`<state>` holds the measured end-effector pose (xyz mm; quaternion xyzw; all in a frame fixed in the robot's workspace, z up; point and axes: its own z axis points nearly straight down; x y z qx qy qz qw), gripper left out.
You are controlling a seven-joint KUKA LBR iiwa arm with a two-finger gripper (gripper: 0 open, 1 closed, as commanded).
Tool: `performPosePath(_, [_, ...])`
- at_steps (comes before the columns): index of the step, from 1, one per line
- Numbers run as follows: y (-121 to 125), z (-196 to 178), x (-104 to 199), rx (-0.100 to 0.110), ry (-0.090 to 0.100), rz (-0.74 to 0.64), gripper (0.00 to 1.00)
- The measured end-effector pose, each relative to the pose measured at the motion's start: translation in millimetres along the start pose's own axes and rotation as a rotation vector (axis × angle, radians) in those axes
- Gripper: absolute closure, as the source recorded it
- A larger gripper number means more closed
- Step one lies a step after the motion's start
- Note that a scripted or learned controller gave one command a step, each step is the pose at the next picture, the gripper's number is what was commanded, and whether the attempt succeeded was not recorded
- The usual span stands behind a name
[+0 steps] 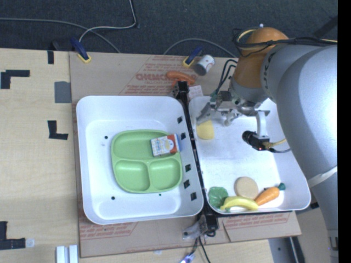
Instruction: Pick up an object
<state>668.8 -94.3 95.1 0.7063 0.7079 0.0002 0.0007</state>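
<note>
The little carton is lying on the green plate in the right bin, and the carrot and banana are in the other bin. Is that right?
Not quite. The camera view shows the little carton lying on the green plate in the left bin, not the right one. The carrot and banana are in the other bin, the right bin, as you said.

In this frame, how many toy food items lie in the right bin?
5: a yellow piece at the bin's upper left near the pincer; a green item, banana, beige round and carrot along the lower edge. The arm may hide more.
</note>
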Motion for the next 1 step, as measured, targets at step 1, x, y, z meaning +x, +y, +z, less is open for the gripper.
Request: performPosePath(1, [-9.6, 9.5, -0.2, 0.000, -0.001, 0.001, 0.00])
